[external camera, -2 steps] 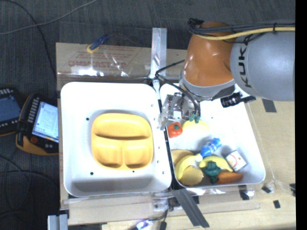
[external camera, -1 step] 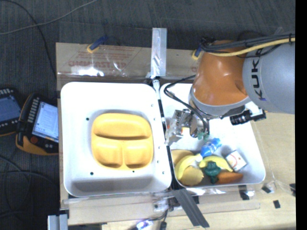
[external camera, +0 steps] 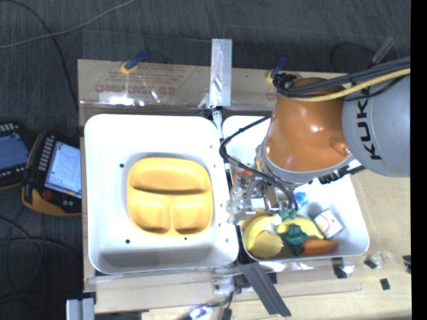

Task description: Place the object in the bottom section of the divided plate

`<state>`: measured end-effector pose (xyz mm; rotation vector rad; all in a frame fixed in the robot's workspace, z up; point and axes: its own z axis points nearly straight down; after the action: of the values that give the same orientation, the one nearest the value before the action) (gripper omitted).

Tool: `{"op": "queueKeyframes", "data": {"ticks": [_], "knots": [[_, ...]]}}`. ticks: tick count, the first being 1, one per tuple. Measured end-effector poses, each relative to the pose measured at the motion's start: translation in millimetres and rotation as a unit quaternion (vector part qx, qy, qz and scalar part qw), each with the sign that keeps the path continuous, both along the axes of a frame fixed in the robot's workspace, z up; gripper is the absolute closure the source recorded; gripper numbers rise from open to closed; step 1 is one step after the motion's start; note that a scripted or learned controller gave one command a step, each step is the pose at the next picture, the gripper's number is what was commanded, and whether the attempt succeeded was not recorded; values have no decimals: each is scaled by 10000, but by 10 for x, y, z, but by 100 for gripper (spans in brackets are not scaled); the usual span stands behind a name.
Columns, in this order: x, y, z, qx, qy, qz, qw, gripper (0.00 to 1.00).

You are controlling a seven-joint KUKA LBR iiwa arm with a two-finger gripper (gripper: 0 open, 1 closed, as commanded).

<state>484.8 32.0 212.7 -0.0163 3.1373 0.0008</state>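
Your arm hangs over the right bin; claw grip can't be judged; yellow divided plate sits left.

the arm's orange band covers much of the right bin, the hand beneath it too cluttered with cables to read, while the heaped toys overlap and the grey arm runs off frame.
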Motion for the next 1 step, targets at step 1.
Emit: {"op": "queueKeyframes", "data": {"ticks": [1], "knots": [[59,613,-244,5,26,-1216,9926,100]]}}
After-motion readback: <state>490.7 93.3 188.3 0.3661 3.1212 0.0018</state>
